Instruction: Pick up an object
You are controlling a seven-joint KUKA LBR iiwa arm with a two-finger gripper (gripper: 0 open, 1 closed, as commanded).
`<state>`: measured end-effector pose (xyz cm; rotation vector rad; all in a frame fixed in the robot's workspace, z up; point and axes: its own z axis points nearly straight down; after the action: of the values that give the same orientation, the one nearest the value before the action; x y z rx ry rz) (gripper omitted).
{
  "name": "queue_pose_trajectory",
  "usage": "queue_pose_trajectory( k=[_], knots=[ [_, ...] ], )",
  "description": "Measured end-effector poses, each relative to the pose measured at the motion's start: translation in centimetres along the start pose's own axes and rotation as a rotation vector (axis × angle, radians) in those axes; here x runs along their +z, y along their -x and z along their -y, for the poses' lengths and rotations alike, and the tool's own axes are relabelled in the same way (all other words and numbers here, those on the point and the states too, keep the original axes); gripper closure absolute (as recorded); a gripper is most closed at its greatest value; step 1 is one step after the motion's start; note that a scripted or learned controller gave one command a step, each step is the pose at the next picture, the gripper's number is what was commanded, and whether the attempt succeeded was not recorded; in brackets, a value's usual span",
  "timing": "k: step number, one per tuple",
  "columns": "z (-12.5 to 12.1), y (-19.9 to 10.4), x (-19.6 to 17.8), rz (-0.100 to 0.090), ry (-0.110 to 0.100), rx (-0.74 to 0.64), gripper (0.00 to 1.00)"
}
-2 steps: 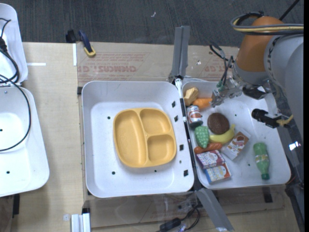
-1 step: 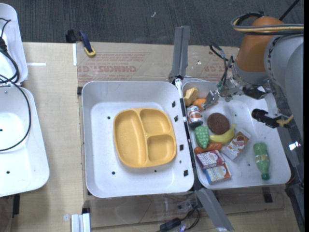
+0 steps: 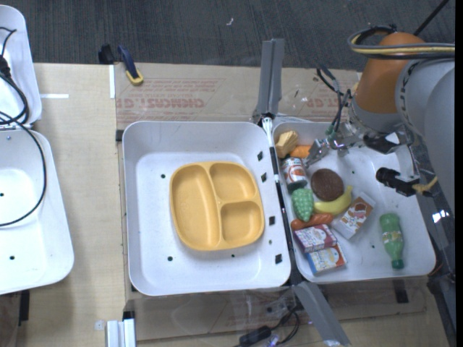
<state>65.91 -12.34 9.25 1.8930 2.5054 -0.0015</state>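
We see the arm (image 3: pixel 405 85) reaching in over the far right corner of the table (image 3: pixel 79 100), with the pincer (image 3: pixel 334 142) low above the far part of the right bin (image 3: pixel 419 262). We cannot tell from this view whether the pincer is apart or together, and nothing shows between its tips. The candidate objects lie crowded along the bin's left wall: a cheese wedge (image 3: pixel 286 142) and a small can (image 3: pixel 294 172) at the far end, then a brown round disc (image 3: pixel 327 183) touching a banana (image 3: pixel 333 204), a green vegetable (image 3: pixel 302 203), and two small cartons (image 3: pixel 320 246) near the front edge. A green bottle (image 3: pixel 391 240) lies apart on the right side. We judge the disc or the items just beside the pincer the likeliest targets. We recommend a straight descent, centred on one item, avoiding the bin wall. The left bin (image 3: pixel 137 194) holds a yellow divided tray (image 3: pixel 216 205).
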Motion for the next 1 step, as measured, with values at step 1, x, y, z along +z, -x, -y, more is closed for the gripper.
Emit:
queue_pose_trajectory(
  k=[1],
  knots=[
    [-0.07,0.09,-1.07,0.002,0.003,0.000,1.00]
  ],
)
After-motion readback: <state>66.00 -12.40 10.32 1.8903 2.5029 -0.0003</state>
